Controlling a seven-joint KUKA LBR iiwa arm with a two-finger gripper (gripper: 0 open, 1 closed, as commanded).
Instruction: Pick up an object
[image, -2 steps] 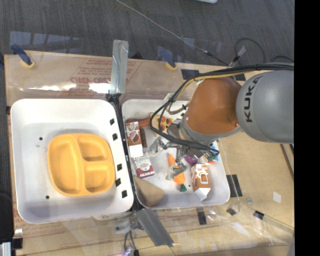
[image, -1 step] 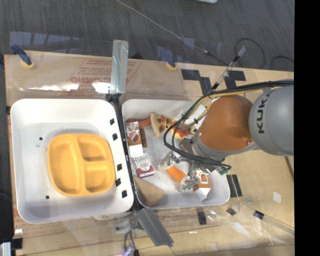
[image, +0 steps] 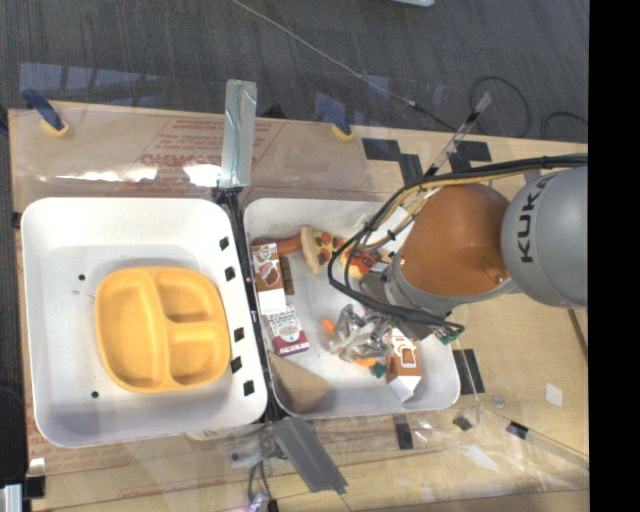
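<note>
The two shallow white bins sit side by side on the wooden worktop (image: 520, 400), fixed with tape so they do not slide under the arm; the left bin (image: 60, 230) carries a yellow plastic divided plate (image: 160, 327) lying flat near its middle, well apart from the arm; the right bin (image: 440, 385) holds the loose clutter that the task draws from, heaped toward its middle and near edge, so I judge it the source for this pick. Along its left wall lie a brown-and-white printed packet (image: 268, 266) and a second dark red-and-white packet (image: 287, 334), end to end; a toy pizza slice (image: 318, 247) rests near the far wall; a tan cone-shaped piece (image: 300, 385) lies at the near left corner; a small white carton with orange print (image: 404, 362) lies just beside small orange and green bits.

The grey arm with its orange band (image: 455, 245) reaches in from the right and bends down over the right bin, wrist pointing steeply at the clutter; the metal gripper (image: 358, 332) is low among the small pieces near the carton; how far apart the fingers stand, and whether anything sits between them, I cannot tell, since the wrist and glinting metal blur them.
</note>
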